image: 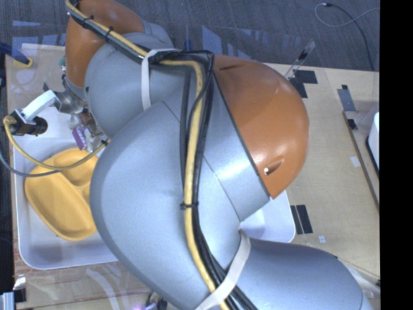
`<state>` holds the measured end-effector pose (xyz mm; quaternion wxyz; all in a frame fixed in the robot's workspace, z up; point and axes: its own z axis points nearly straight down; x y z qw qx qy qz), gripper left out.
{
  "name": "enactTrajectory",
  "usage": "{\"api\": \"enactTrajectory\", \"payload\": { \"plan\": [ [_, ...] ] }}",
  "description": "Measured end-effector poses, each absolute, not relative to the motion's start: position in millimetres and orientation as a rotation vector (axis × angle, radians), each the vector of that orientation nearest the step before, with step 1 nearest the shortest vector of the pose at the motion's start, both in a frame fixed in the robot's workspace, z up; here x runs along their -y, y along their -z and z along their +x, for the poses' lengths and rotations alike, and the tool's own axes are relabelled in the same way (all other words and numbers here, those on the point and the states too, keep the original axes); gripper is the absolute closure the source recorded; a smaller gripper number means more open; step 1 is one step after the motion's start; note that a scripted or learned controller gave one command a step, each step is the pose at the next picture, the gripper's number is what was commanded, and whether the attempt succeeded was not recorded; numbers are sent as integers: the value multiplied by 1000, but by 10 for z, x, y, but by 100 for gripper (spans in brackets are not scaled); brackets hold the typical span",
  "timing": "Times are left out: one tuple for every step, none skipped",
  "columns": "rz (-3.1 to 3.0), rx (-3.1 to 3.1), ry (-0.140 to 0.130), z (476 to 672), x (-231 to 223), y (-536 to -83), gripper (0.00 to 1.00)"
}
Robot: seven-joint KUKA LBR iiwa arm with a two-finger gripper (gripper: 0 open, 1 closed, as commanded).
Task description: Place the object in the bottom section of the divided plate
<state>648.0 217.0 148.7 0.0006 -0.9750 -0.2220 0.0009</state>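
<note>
A yellow divided plate point(58, 199) lies in the left white bin point(39, 254), its right side hidden under the arm. My gripper point(84, 131) hangs just above the plate's upper edge, mostly covered by the grey arm. A small purple object point(80, 137) shows right at the gripper's tip, over the plate's top section. I cannot make out whether it is held or resting there.
The grey and orange arm point(193, 160) covers the middle of the view and most of both bins. A yellow cable point(26, 157) loops over the left bin. A corner of the right bin point(281, 225) shows. Bare bench point(335, 173) lies at the right.
</note>
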Motion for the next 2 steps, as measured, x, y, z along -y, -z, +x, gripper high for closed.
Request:
{"api": "enactTrajectory", "payload": {
  "plan": [
    [-3040,781,12,6456,-2123,-990,100],
    [-3069,596,22,6182,-1412,-1013,100]
  ]
}}
